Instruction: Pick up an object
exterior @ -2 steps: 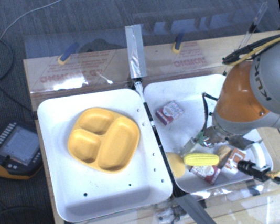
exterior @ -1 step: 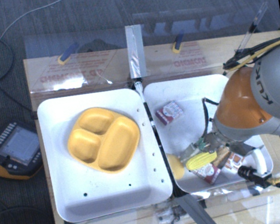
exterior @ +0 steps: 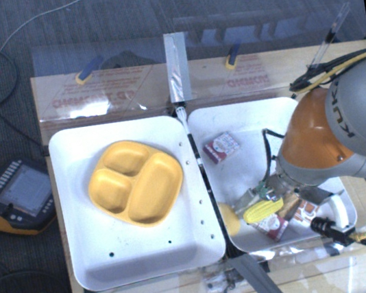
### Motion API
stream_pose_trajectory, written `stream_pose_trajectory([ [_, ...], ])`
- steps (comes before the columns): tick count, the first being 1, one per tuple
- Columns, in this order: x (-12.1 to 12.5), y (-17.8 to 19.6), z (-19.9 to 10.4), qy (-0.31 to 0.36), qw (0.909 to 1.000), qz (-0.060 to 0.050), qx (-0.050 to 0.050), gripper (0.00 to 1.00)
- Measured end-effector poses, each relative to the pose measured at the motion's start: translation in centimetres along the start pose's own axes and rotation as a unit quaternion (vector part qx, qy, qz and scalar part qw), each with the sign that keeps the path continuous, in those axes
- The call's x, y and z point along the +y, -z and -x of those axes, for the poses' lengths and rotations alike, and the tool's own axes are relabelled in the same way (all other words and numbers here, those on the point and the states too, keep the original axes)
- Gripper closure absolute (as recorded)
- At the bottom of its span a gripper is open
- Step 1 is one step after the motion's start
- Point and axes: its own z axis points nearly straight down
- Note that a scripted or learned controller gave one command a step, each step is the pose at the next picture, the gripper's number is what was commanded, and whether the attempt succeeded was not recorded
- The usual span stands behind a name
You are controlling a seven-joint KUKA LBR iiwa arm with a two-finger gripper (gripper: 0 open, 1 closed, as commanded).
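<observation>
Right under the gripper (exterior: 269,194) lies a heap of small things — a yellow packet (exterior: 262,211) on top — in the right bin (exterior: 233,116); I cannot tell its grip. Farther back sits a red packet (exterior: 221,147). Off beyond, the left bin (exterior: 80,194) holds a yellow tray (exterior: 135,182) — big, hard to pinch.
</observation>
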Motion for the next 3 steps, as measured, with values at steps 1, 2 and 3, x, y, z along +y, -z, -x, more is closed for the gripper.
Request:
stream_pose_trajectory([
  [1,0.0,0.0,0.2,-0.008,1.0,-0.001,0.003,0.0],
  [2,-1.9,0.0,7.5,0.078,0.9969,-0.004,0.004,0.0],
  [3,-1.6,0.8,7.4,0.079,0.9968,-0.003,0.006,1.0],
])
